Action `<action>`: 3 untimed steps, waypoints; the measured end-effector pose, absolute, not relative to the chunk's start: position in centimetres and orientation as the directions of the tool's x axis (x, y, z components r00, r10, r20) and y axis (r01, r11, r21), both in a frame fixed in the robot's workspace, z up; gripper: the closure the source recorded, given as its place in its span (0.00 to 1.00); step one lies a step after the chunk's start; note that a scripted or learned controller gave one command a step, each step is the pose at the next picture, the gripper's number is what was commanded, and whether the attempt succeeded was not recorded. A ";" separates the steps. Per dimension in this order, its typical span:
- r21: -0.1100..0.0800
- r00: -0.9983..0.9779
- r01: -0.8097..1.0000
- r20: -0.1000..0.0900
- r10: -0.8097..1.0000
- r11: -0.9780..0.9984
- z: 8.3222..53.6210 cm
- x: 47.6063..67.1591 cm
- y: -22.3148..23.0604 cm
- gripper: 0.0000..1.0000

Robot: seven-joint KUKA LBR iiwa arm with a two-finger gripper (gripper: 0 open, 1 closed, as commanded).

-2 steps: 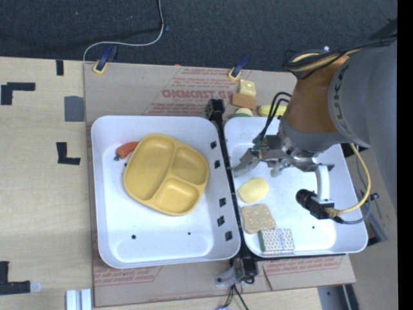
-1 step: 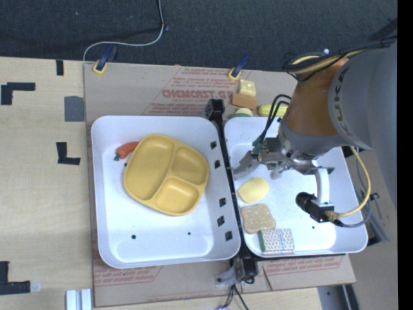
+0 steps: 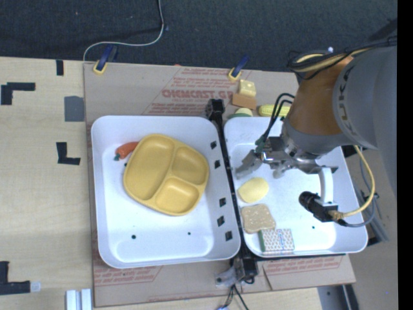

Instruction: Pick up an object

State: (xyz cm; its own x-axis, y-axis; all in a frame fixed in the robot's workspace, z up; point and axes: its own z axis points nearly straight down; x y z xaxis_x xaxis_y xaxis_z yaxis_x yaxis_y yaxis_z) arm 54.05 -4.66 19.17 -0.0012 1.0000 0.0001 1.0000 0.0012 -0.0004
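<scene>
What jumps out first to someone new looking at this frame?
The big yellow divided plate dominates the left bin, with a small orange piece peeking out at its upper-left edge. On the right, the grey arm with its orange band hangs over the right bin, its end effector just above a pale yellow lemon-like item.

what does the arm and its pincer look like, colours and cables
The arm is bulky and grey, with a wide orange band above the wrist. Thin yellow and black cables loop around the band and trail down its right side. The pincer is small, metallic grey, on a grey wrist block.
</scene>
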 end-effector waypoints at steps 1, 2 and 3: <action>-0.002 -0.001 1.000 -0.001 1.000 0.001 18.3 54.6 -4.6 0.00; -0.003 0.000 1.000 0.000 1.000 0.000 18.4 53.3 -4.0 0.00; -0.001 -0.001 1.000 0.000 1.000 0.001 18.4 55.3 -3.8 0.00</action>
State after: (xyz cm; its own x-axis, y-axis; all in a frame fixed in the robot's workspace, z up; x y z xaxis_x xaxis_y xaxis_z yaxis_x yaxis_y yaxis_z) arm 55.26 -3.81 18.37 -0.0013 1.0000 0.0001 1.0000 0.0013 -0.0010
